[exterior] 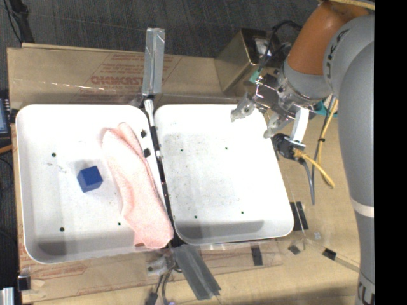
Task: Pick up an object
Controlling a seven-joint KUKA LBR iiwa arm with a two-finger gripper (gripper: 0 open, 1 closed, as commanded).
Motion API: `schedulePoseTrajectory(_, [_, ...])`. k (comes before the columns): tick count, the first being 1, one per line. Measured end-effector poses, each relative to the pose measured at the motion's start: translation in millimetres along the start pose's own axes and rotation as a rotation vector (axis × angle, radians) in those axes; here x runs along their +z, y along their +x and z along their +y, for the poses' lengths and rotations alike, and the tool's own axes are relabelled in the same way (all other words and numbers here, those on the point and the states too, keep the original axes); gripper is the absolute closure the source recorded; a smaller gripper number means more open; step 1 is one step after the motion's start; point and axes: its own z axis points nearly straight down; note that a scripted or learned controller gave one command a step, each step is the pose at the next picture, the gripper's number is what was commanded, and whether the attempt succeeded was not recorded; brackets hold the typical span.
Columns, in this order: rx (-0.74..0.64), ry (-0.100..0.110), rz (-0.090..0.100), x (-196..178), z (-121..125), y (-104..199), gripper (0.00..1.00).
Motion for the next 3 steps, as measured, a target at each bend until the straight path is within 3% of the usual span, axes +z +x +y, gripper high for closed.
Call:
schedulePoseTrajectory(1, [0.075,-0.002,0.002,-33.1,39.1,40.7,0.00])
schedulePoseTrajectory(2, [0.061,0.003,0.001,-41.9,38.1,43.8,1.00])
schedulePoseTrajectory(3, [-0.067,0.001,0.001,112.6,62.7,-9.7,1.00])
